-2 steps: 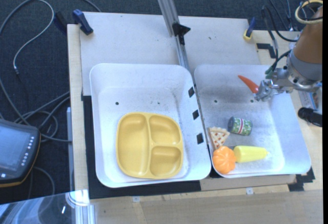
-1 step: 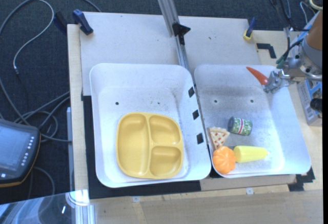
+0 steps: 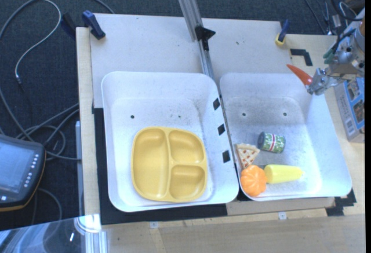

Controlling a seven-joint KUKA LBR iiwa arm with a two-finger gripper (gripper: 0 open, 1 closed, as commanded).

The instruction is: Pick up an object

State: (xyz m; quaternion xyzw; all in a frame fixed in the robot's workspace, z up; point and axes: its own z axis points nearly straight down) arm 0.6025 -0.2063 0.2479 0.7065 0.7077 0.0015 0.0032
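The right bin [image 3: 324, 147] holds a green can [image 3: 271, 142], a pizza slice toy [image 3: 247, 155], an orange fruit [image 3: 253, 180] and a yellow oblong piece [image 3: 282, 173], all near its front left corner. My gripper [image 3: 318, 82] hangs over the bin's far right rim, well above and behind those objects. An orange-red carrot-like piece [image 3: 299, 74] lies right at the gripper's tip, touching or nearly touching it. Whether it is gripped is unclear. The left bin [image 3: 116, 101] carries a yellow divided plate [image 3: 170, 163].
A slanted metal pole [image 3: 186, 0] rises from the bench behind the two bins. A blue clamp [image 3: 93, 24] and a yellow clamp [image 3: 282, 35] sit at the bench's back corners. Cables and a screen [image 3: 17, 172] lie on the floor at left.
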